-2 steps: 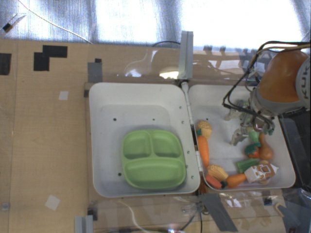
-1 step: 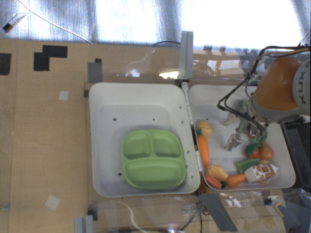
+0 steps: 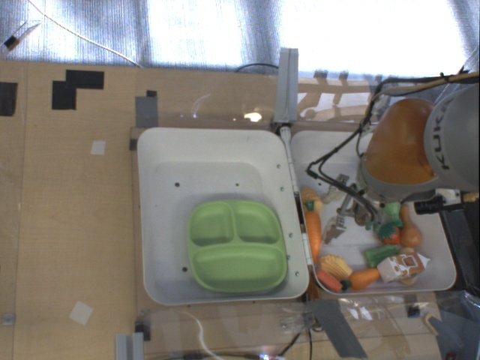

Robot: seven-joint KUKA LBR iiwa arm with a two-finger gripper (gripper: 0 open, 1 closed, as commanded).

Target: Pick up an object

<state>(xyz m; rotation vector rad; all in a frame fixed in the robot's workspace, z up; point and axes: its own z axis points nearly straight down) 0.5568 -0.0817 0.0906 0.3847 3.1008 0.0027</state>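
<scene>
The arm reaches over the right bin, its gripper low near the bin's middle; whether its fingers are open or shut I cannot tell, nor any object between them. Toy food crowds the bin's near edge: a carrot along the left wall, corn, a small carton. A green plate lies in the left bin, toward its near edge.

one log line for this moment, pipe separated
arm: over right bin | pincer: low among toy food, beside carrot | left bin: green divided plate | grasp: none visible
</scene>
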